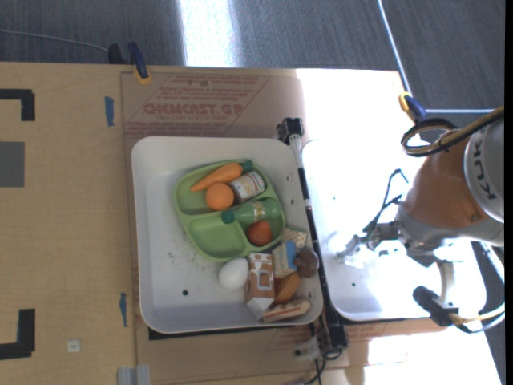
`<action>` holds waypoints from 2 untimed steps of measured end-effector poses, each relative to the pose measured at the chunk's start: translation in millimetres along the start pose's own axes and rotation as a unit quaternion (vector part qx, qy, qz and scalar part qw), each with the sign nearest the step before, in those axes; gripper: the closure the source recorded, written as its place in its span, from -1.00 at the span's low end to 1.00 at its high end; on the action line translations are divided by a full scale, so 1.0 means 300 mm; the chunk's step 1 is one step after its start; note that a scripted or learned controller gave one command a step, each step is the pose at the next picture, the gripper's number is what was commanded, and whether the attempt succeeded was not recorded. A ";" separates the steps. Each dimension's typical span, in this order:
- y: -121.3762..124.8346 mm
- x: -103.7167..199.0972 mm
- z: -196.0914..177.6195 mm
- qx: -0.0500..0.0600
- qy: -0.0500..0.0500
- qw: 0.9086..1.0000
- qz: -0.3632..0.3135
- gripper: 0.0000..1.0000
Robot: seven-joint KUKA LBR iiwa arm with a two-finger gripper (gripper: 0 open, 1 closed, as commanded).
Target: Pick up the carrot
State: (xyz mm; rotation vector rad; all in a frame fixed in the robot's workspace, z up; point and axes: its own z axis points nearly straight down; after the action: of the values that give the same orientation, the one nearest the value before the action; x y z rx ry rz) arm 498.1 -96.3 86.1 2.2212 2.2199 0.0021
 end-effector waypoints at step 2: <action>-0.055 -0.144 -0.036 -0.002 -0.001 1.000 0.000 1.00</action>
State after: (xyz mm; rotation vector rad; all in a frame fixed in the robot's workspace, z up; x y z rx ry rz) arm 481.5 -139.6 96.8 2.2191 2.2165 0.0059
